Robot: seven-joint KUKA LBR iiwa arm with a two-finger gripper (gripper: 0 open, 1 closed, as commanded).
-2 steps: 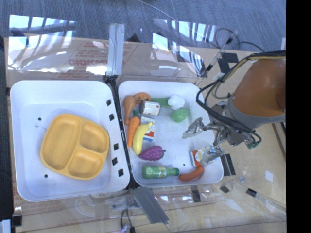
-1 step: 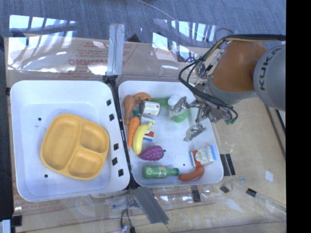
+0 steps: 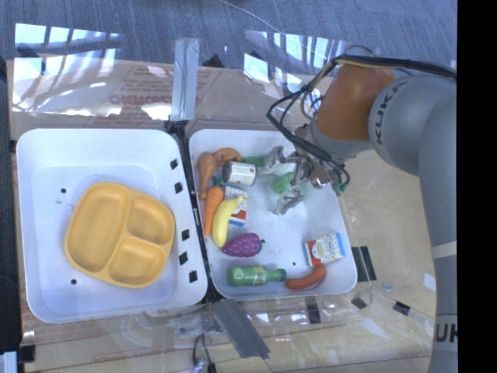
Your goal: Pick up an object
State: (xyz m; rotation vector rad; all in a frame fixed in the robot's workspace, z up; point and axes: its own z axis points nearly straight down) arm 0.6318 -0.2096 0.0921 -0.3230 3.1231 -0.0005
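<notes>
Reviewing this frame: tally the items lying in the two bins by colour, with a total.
Yellow: 2, divided plate, banana
Orange: 2, carrot, croissant-like piece
Green: 1, bottle
Purple: 1, grapes
Red: 1, sausage
Multicoloured: 2, can, carton
Total: 9; anything under the gripper is uncounted.

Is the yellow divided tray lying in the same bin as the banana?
No, the yellow tray lies in the left bin, while the banana lies in the right bin among the other toy foods.
</notes>
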